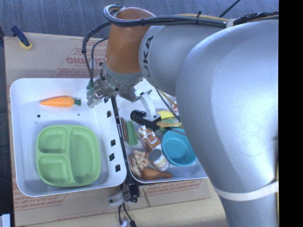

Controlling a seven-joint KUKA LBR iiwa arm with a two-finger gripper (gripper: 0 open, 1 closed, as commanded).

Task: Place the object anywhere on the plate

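An orange carrot (57,101) with a green stem end lies flat in the left bin (19,126), near its far wall. A green divided plate (68,155) with three compartments sits in the front of the same bin, with nothing on it. My gripper (96,95) hangs at the far right side of the left bin, just right of the carrot's stem end and close to the wall between the bins. I see nothing held in it. The carrot lies apart from the plate, beyond its far edge.
The right bin (189,176) holds a blue bowl (179,148), a small can (160,160), a brown bottle (147,138), a green stick (131,131), a yellow packet (166,117) and pale and brown food pieces (142,167). The big grey arm covers that bin's right part.
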